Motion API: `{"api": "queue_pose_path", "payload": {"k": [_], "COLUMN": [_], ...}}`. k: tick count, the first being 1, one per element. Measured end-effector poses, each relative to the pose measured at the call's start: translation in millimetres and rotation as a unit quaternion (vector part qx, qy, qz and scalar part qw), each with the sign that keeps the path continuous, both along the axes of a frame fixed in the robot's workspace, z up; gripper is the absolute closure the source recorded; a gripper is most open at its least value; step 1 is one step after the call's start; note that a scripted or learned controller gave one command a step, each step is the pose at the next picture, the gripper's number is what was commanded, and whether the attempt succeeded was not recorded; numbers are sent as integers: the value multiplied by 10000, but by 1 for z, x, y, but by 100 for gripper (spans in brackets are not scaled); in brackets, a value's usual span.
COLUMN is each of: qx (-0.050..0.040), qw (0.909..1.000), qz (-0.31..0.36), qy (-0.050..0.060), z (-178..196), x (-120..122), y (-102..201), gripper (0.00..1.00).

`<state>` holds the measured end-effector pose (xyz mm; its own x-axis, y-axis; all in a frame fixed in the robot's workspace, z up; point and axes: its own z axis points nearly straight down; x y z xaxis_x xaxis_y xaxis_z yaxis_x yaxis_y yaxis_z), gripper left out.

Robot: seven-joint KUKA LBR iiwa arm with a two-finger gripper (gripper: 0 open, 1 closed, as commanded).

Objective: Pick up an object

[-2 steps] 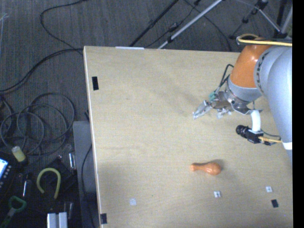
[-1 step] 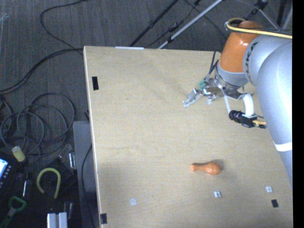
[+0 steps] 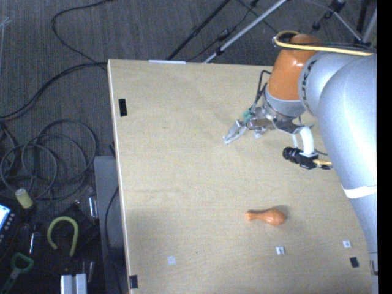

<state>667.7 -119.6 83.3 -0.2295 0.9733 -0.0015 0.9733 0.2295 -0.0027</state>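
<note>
An orange pear-shaped object (image 3: 267, 216) lies on its side on the pale wooden tabletop (image 3: 177, 176), towards the front right, its narrow end pointing left. My gripper (image 3: 235, 133) hangs over the table's right middle, pointing left and down from the orange-banded wrist (image 3: 286, 78). It is well behind the orange object and apart from it. Nothing shows in the gripper.
A black mark (image 3: 122, 107) sits near the table's left edge. Small white tags (image 3: 280, 250) dot the front of the table. Cables (image 3: 49, 158) and tools lie on the floor to the left, and tripod legs (image 3: 257, 17) stand behind the table.
</note>
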Motion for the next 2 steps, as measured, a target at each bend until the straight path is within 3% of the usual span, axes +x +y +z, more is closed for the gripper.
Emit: {"api": "queue_pose_path", "payload": {"k": [1,2], "qx": [-10,-11], "qw": [10000,10000], "qz": [1,1], "qy": [1,2], "z": [9,9], "x": [0,0], "y": [0,0], "gripper": [100,0]}}
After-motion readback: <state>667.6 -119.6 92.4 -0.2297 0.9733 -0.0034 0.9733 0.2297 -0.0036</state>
